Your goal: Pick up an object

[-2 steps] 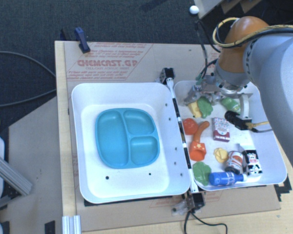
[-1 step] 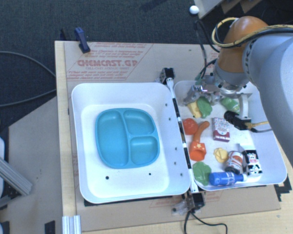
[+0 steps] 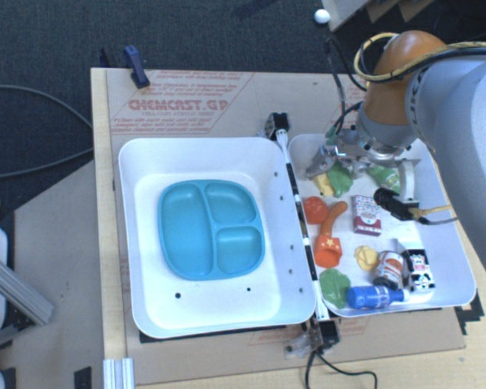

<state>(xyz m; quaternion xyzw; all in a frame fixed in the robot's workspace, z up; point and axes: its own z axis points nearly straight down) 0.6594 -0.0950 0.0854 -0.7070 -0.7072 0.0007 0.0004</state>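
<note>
**A:** Where's the pincer (image 3: 343,162)?

**B:** You'll find it up-left of the red-and-white carton (image 3: 367,215), over the far end of the right bin (image 3: 462,286). Clenched or released, can't tell. The wrist blocks the view.

**A:** Closest pick?

**B:** A green piece (image 3: 341,173) and a yellow piece (image 3: 325,186) lie side by side, up-left of the carton, right at the pincer. A second green piece (image 3: 387,177) is just above the carton.

**A:** Clutter?

**B:** Left of the carton are a red ball (image 3: 313,209) and an orange carrot (image 3: 335,214), touching. An orange cup (image 3: 328,252) is below-left. Below the carton are a yellow lump (image 3: 366,257), a can (image 3: 389,267) and a cow-print box (image 3: 419,271). Further below are a blue bottle (image 3: 371,297) and a green blob (image 3: 334,283). Far left of the carton, a blue divided plate (image 3: 211,228) sits in the left bin (image 3: 138,185).
</note>
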